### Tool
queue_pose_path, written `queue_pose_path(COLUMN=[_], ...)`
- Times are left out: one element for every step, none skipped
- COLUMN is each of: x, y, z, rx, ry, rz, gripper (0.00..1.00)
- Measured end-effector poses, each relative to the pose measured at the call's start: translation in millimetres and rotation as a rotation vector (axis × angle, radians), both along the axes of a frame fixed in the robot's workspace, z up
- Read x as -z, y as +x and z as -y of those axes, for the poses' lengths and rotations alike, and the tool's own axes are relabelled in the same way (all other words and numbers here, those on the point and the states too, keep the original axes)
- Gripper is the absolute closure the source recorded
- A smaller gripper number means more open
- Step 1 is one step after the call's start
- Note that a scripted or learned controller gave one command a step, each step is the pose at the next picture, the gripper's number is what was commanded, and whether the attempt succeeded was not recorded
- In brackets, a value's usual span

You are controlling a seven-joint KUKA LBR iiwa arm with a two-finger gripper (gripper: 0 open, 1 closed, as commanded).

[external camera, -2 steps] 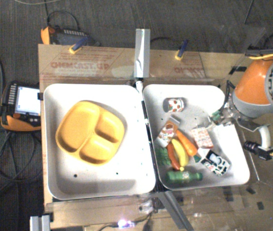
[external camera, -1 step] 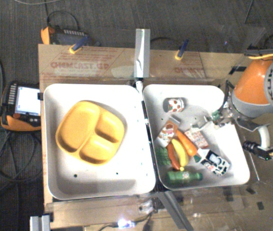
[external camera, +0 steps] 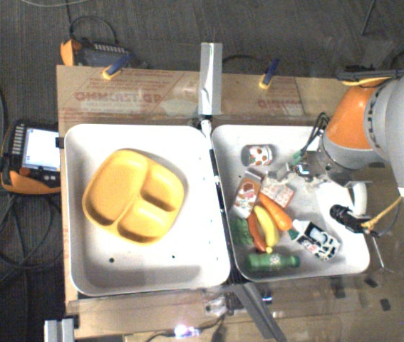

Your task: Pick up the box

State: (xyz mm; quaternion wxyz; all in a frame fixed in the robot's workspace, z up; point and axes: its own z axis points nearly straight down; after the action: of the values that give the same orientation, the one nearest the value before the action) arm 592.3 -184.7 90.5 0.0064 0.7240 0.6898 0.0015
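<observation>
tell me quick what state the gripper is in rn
Gripper: cannot be told; it sits low over the right bin, near the box.

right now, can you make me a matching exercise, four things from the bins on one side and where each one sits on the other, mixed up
Things:
1. yellow divided plate
2. green bottle
3. small can
4. carrot

Places:
A. near edge of the right bin
B. far end of the right bin, toward the clamps
C. in the left bin
D. middle of the right bin, beside the banana

Pairs: 1-C, 2-A, 3-B, 4-D
</observation>
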Motion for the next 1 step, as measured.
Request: queue_pose_path(x=[0.4], y=[9.4], z=[2.8], rx=[0.034], ry=[0.005], rz=[-0.003], gripper=[0.0])
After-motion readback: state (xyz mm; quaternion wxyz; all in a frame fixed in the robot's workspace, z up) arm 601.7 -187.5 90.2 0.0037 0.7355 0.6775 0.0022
